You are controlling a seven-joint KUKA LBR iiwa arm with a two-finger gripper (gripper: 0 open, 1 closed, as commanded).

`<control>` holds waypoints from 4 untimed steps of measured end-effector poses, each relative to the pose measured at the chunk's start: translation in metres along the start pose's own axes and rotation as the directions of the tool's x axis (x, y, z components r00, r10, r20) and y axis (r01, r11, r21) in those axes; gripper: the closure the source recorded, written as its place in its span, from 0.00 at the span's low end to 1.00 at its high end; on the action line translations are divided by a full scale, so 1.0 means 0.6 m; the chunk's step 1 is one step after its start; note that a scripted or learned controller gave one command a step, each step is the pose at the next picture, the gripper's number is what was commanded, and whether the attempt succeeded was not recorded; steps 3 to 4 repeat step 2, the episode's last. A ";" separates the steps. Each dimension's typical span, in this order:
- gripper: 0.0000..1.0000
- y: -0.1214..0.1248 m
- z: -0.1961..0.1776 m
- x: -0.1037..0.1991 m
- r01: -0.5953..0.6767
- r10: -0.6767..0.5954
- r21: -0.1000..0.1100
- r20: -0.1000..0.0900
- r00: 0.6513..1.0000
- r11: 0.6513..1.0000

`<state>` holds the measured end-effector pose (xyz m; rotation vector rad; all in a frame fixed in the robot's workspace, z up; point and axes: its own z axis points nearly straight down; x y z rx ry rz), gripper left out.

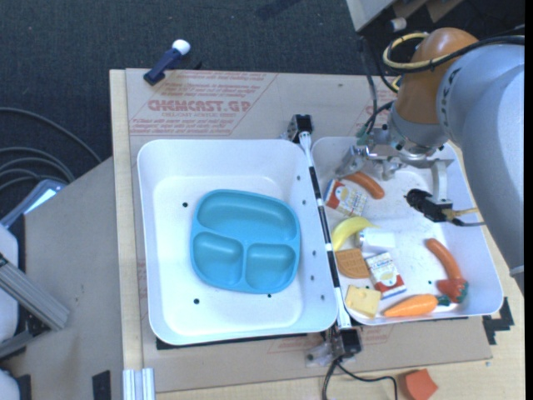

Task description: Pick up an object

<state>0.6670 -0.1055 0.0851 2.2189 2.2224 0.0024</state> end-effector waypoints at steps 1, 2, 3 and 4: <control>1.00 0.001 -0.017 0.000 0.001 -0.001 -0.001 0.002 1.000 1.000; 1.00 -0.086 -0.167 0.081 0.000 0.000 0.003 -0.001 1.000 1.000; 1.00 -0.086 -0.167 0.081 0.000 0.000 0.003 -0.001 1.000 1.000; 1.00 -0.086 -0.167 0.081 0.000 0.000 0.003 -0.001 1.000 1.000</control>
